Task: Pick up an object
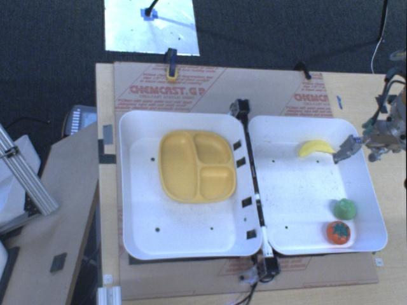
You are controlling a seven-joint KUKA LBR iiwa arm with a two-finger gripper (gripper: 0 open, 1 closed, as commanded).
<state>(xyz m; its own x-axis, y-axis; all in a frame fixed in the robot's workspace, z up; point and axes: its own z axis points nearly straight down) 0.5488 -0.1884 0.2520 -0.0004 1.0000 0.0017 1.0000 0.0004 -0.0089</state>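
The right bin (299, 234) holds three small toys. A yellow banana (316, 148) lies near its back wall. A green round toy (344, 208) and an orange-red toy with a green top (338, 232) sit close together in its front right corner. My gripper (360, 154) hangs over the bin's right rim, just right of the banana and apart from it. It is open, with nothing between its fingers. The left bin (140, 234) holds a yellow divided plate (197, 166) lying flat.
A black clip strip (249, 183) runs along the seam between the two bins. Both bins rest on a cardboard sheet (191, 88) on the bench. A metal plate (151, 18) lies on the dark floor behind. An aluminium rail (25, 176) stands at the far left.
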